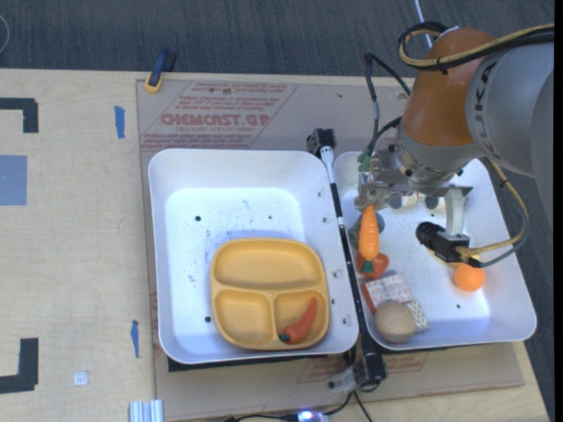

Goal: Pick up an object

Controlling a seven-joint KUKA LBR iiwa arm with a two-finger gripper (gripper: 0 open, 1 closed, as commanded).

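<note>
**Q:** Reading from the near edge, what lies in the right bin (pixel 497 316)?

**A:** Nearest me is a round tan lump (pixel 396 322). Touching its far side is a pale speckled packet (pixel 391 289), then a small red piece (pixel 376 267). Over that piece lies the carrot (pixel 369 232), lengthwise along the bin's left wall with its narrow end pointing away from me. An orange ball (pixel 469 277) sits well apart, toward the right wall. In the left bin (pixel 230 202), a yellow divided tray (pixel 264 269) holds a red chili (pixel 302 321) in its near right compartment.

**Q:** Where is the gripper?

**A:** The gripper (pixel 384 193) hangs at the far end of the carrot, just above or touching it. The wrist hardware hides it from my view. I cannot tell how far open it is, nor whether it has hold of anything.

**Q:** How will the carrot handle?

**A:** I judge it to be a light, stiff toy with a smooth, tapered skin. That taper may let it slide out toward the narrow end. I would close across the thick middle, square to its length. The near end rests on the red piece, so the carrot may rock or roll when first touched. The bin wall just beside it leaves little room on that side.
</note>
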